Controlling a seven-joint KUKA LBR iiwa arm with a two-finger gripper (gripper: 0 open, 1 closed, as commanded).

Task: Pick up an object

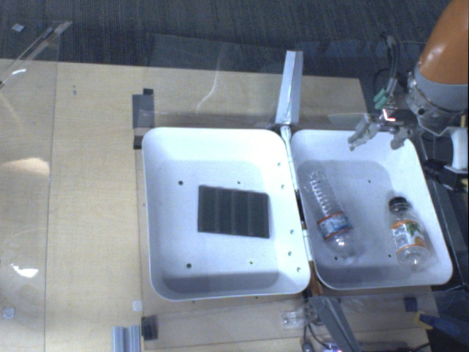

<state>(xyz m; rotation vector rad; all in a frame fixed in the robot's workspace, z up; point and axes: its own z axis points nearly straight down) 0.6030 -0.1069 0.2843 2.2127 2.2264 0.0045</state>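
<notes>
From my seat I see the gripper (379, 132) hanging over the far edge of the right bin (432, 273), its two fingers spread apart with nothing between them. The arm (445, 57) comes in from the right, its orange band showing above the wrist. In that bin lie two bottles, well apart from each other and both on their sides. The clear bottle (327, 213) with a blue label sits toward the bin's left wall, running slantwise. The smaller bottle (405, 233) with a dark cap and orange label lies nearer the right wall. The gripper touches neither. The left bin (165, 167) holds a dark ribbed pad (234, 212) lying flat near its middle.
</notes>
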